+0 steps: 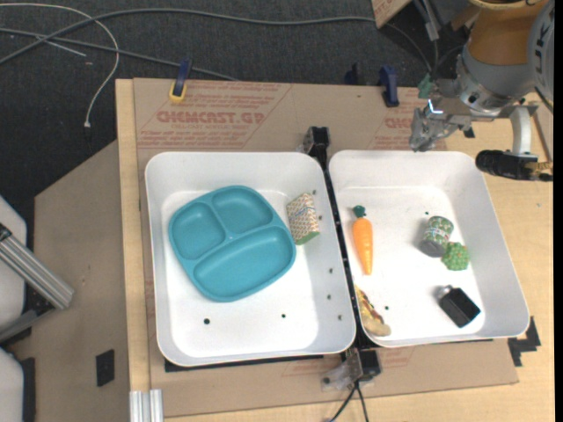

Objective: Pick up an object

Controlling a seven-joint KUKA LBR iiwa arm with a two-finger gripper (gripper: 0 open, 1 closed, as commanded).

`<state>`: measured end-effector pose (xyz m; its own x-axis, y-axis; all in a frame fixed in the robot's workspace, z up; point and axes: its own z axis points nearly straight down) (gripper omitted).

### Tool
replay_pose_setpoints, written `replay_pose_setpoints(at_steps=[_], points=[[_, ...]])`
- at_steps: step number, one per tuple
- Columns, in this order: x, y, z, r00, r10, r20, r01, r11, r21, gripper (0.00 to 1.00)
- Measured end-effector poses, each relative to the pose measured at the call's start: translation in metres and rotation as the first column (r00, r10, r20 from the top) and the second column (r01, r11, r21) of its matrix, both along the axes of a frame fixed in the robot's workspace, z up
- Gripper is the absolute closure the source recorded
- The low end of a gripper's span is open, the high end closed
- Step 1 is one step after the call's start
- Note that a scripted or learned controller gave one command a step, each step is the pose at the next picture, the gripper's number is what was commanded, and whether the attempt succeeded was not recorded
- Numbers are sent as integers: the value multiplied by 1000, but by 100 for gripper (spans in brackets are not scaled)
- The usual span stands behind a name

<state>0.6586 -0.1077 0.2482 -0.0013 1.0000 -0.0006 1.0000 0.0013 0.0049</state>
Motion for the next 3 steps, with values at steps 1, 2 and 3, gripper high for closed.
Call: replay_pose_setpoints(at_steps=[1,2,3], points=[[-7,55,7,1000,4,-6,-4,1000,3,100],[-11,105,-4,1000,3,-8,-3,1000,2,100],[-18,160,-3,1000,2,-7,-2,1000,2,100]])
